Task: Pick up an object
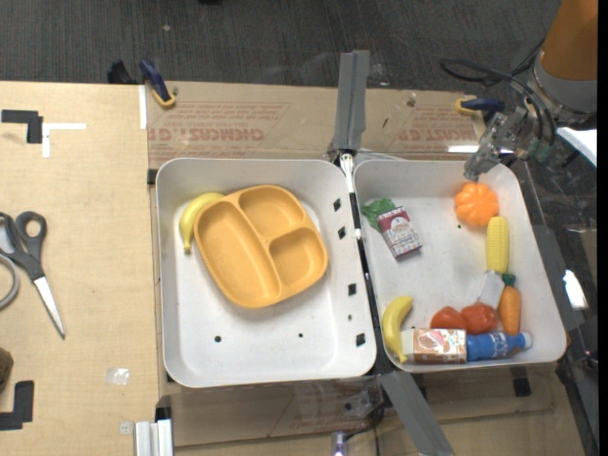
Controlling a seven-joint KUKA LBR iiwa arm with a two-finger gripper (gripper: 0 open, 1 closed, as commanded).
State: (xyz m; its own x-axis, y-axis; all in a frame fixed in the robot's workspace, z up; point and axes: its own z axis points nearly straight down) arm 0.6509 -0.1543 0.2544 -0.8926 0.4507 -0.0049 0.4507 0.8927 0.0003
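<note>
Pumpkin (476, 203), the small orange toy one, looks the likeliest pick: it lies at about five o'clock from the gripper (478, 166), just beside and below the tip, so I judge the coming move to be a short drop toward the lower left. The gripper hangs over the far rim of the right bin (432, 174), near its one o'clock corner, and I cannot tell from this slant how its grasping parts are set; nothing shows held there.

The pumpkin is round and ribbed with no clear long axis, so approach angle should matter little. It sits apart from the bin wall. The corn cob (497, 244) lies just beside it at five o'clock, its long axis running twelve to six, close enough to be bumped.
</note>
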